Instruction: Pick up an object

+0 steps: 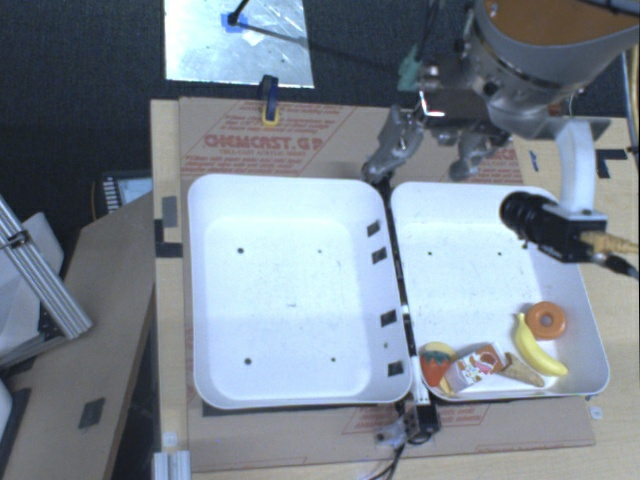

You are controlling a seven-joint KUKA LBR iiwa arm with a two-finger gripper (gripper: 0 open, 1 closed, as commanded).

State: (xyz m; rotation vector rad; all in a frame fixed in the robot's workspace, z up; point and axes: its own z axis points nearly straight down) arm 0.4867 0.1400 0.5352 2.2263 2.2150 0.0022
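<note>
Objects for picking are clustered in the near right corner of the right bin (440, 230), probably because the shallow floor lets loose things slide and settle against the walls. The left bin (290, 288) lies just beside it, the two rims touching along a middle seam, so a lifted item would have a short carry across.

Above the far edge of both bins hangs the arm (545, 33), its grey wrist and orange band high over the bench. The gripper (430, 163) sits near the back of the seam, well apart from the cluster; its two fingers (385, 158) point downward and look spread wide, with nothing between them. That raised, open pose suits an approach, judged from the height alone.

Among the items, the banana (538, 350) is largest, lying curved along the right wall. A small packet (474, 366) lies against the near wall, touching a round orange-red fruit (436, 360). An orange ring-shaped piece (546, 319) rests just beside the banana's upper end. Crowding in that corner may make a clean grasp awkward.
</note>
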